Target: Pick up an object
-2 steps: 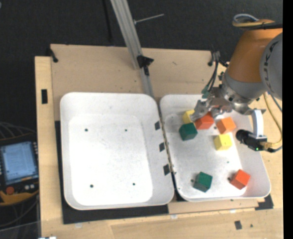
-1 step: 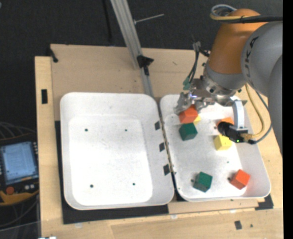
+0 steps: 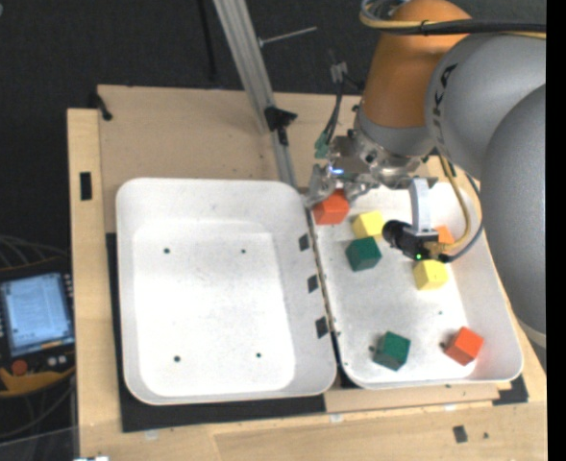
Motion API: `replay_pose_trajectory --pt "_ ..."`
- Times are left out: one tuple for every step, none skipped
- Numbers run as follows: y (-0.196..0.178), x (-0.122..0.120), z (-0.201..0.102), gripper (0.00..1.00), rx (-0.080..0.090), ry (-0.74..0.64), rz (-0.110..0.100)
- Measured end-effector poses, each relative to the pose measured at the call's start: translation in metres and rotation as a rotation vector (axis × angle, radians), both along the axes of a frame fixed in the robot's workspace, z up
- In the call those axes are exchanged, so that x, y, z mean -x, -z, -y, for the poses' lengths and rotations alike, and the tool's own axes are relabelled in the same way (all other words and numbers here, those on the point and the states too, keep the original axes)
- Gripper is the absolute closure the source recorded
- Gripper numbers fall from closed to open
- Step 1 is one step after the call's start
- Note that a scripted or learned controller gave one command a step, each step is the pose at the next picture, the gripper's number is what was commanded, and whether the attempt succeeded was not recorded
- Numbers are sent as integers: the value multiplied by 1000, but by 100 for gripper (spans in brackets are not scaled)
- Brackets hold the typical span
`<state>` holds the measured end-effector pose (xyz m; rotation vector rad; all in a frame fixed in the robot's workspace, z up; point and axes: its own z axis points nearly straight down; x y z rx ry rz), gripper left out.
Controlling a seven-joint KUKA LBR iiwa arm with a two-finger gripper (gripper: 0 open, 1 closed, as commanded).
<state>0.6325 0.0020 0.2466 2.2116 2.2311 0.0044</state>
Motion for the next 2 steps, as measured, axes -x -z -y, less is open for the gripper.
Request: replay_pose_trajectory --pt "-4 -13 -45 100 1 2 0" --pt "-8 -19 -95 100 2 2 0"
